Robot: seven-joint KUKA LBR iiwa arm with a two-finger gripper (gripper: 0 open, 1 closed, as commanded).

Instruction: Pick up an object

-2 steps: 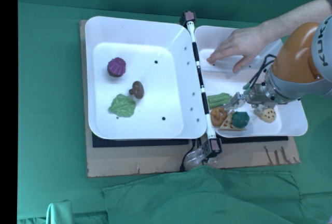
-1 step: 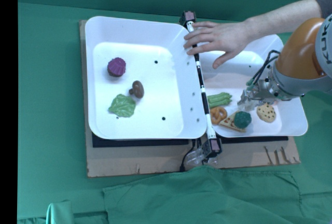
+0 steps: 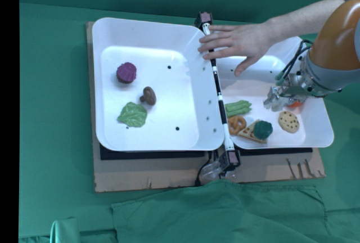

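While left bin (image 3: 107,39) holds mushroom (image 3: 148,95), lettuce (image 3: 133,115)

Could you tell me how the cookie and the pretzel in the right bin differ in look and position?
The cookie is a solid tan disc with dark specks; the pretzel is orange-brown and looped, with open holes. The cookie lies near the bin's right side, just below the end effector; the pretzel lies near the divider, just under the green beans. Both lie flat on the right bin floor.
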